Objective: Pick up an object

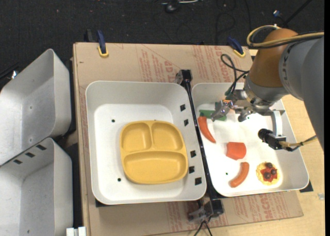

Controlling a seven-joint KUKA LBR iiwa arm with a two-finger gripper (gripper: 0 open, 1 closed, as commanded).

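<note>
The arm (289, 65) reaches in from the right, wrist bent down over the right bin's (294, 178) far-left corner; its gripper (231, 110) hangs beside the green object (209, 113); grip state: cannot tell.

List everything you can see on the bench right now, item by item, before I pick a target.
Bins: two, white, side by side on the bench.
Divided plate: one, yellow, middle of the left bin.
Chili pepper: one, red-orange, right bin by its left wall.
Green piece: one, partly hidden, just above the pepper.
Red block: one, centre of the right bin.
Sausage: one, orange-brown, below the block.
Small tart: one, red and dark topping, right of the sausage.
Arm: grey, orange band, over the right bin.
End effector: above the bin's upper part.
</note>
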